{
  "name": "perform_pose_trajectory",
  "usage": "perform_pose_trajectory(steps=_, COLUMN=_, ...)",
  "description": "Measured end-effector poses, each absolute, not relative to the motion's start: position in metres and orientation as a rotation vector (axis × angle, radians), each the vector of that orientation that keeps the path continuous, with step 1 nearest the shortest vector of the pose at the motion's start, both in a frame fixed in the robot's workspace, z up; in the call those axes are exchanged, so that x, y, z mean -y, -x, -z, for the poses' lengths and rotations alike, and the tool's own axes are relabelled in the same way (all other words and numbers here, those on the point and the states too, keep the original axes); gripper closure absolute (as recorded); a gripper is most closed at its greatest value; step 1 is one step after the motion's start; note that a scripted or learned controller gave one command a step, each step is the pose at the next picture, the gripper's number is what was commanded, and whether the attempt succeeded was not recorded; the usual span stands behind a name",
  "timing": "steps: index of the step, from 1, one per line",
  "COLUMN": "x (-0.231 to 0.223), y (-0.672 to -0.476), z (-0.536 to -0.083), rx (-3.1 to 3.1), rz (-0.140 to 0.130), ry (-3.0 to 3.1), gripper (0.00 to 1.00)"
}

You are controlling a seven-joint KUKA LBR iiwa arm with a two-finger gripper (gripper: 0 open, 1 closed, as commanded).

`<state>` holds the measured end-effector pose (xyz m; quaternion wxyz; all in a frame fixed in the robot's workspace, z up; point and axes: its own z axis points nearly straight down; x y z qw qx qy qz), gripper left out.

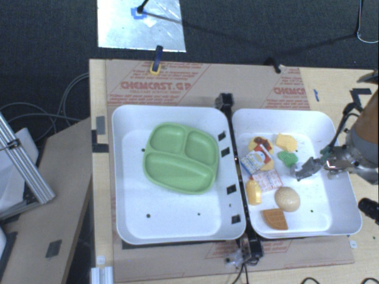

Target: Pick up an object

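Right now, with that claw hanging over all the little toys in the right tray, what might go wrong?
The toys lie crowded: reaching for the green piece could also nudge the yellow piece beside it. The round beige ball may roll away if touched. The gripper sits over bare floor of the right bin, so closing there would catch nothing.

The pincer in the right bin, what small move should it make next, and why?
Probably ease the pincer left and down toward the small green item. It hangs just right of the item, nothing visibly between its tips, and the other toys cluster further left.
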<state>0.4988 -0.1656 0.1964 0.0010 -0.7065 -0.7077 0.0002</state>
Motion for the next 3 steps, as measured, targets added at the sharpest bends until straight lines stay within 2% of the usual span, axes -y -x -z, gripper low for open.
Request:
perform_pose_trajectory(steps=2, x=0.183, y=-0.509, z=-0.098, rx=2.223, rz=0.003, ry=2.221, gripper=0.00)
perform_pose_trajectory(steps=3, x=0.183, y=-0.509, z=-0.084, rx=2.222, rz=0.000, ry=2.220, gripper=0.00)
